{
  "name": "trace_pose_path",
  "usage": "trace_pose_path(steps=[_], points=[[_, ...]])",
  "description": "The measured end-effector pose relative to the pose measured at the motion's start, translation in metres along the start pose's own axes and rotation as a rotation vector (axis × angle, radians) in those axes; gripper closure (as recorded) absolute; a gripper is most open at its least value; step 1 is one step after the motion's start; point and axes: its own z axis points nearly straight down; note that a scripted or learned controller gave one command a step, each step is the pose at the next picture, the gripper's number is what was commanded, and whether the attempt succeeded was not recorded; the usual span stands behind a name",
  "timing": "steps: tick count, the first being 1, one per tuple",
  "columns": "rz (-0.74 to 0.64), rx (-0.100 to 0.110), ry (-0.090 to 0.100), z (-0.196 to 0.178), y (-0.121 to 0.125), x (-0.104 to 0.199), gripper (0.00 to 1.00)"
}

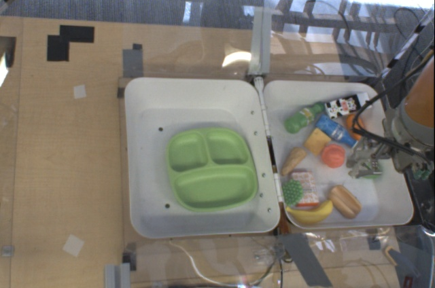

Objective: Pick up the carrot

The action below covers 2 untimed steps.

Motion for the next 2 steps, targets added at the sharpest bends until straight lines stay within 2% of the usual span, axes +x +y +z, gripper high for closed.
trace_pose_path(steps=[1,2], points=[[0.315,-0.001,-0.004,-0.008,0.015,-0.05,0.0],[0.482,0.0,-0.003,0.092,-0.006,-0.082,0.0]])
